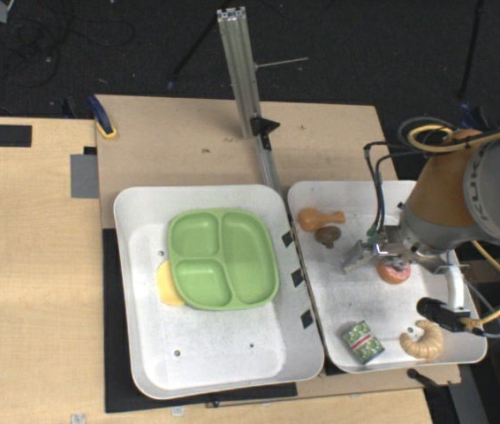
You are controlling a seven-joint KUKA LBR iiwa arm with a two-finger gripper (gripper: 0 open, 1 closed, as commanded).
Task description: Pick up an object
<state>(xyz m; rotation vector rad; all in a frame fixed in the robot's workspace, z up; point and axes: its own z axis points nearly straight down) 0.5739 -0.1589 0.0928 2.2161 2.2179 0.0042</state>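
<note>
While the gripper (390,256) hovers over the pink round object (395,273) mid right bin (338,325), we can't tell its opening or any hold. We judge it light, smooth, likely slippery; pinch across its middle.

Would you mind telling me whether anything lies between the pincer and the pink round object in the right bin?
Nothing visible does: the pincer sits directly above the pink round object, with no other item between them.
</note>
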